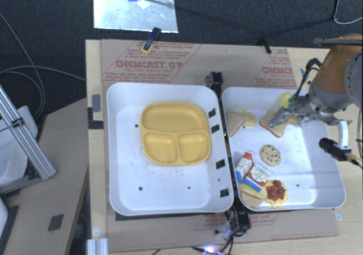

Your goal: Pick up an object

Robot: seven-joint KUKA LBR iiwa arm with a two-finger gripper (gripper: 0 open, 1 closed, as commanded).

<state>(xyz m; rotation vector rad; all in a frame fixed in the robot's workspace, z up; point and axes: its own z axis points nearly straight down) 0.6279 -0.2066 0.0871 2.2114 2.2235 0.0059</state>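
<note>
My gripper (279,118) hangs low over the back of the right bin (323,180), right above a tan toast slice (274,128) whose upper part it hides. Whether it touches the toast is not visible. A small yellow piece (285,100) lies just behind the gripper. To the left rests a pale sandwich wedge (240,119). Nearer the front lie a chocolate-chip cookie (270,154), a red and white carton (244,164), a flat red, white and blue packet (260,173) and a pizza slice with red topping (274,191).
The left bin (122,146) holds a yellow three-compartment plate (173,133). A black divider with clips (222,135) runs between the bins. The grey arm with its orange band (340,75) enters from the right, above the right bin's far corner.
</note>
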